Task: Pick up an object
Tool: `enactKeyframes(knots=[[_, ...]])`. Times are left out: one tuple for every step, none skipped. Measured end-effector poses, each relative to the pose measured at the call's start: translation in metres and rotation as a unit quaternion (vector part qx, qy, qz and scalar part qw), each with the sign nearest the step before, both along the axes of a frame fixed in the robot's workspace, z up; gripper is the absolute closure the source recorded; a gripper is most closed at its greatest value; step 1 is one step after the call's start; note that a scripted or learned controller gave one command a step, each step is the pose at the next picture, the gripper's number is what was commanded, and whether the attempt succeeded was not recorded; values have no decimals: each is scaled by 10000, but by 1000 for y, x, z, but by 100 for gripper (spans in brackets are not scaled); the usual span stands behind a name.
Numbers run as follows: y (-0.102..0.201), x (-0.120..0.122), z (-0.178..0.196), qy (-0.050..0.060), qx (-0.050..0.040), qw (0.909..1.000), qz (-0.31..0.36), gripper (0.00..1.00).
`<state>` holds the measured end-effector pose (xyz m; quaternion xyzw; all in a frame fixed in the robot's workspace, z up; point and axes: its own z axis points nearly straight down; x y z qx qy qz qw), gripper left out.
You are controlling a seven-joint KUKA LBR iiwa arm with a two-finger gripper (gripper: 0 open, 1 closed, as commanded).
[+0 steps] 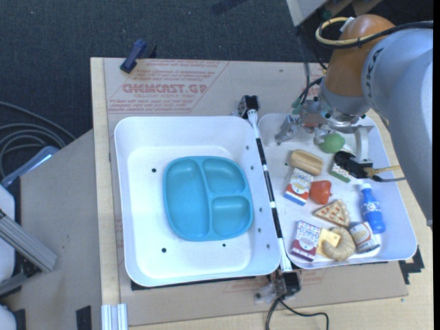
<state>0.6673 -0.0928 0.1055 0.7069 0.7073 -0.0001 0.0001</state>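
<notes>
My gripper [322, 136] hangs over the far end of the right bin [402, 236], open, its grey fingers [284, 133] spread wide. A round green object [333, 143] lies on the bin floor just below it, between the fingers and nearer the right one; nothing is held. Close in front lie a tan bread roll [306, 161], a small red, white and blue carton [298, 186] and a red tomato [320, 192].
The right bin also holds a blue bottle [371, 209], a triangular cracker [333, 213], a red packet [306, 240], a yellow cheese piece [331, 238], a bagel [339, 249] and a small can [364, 236]. In the left bin [137, 253] sits a blue divided tray [207, 198].
</notes>
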Motion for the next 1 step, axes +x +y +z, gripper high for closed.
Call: enactKeyframes(knots=[[0, -1, -21, 13, 3, 10000, 0, 0]])
